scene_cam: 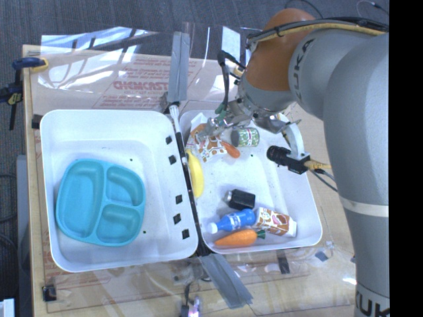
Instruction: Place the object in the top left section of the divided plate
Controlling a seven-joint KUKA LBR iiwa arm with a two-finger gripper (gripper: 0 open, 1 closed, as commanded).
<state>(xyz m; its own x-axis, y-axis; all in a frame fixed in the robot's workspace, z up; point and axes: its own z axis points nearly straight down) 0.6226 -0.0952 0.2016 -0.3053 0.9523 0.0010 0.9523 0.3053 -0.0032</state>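
One blue divided plate point(100, 202) in left bin point(66, 127), arm point(317, 65) over right bin point(301, 200).

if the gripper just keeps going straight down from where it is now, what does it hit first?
Probably the printed carton at the back of the right bin, lying under the gripper. The small carrot and green can sit close beside. Depth is unclear from this slant.

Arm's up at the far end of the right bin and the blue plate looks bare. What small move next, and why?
Probably lower the gripper a little onto the items right under it, the printed carton and small can, and try a grasp. The divided plate in the left bin holds nothing yet, and I see nothing between the gripper's fingers.
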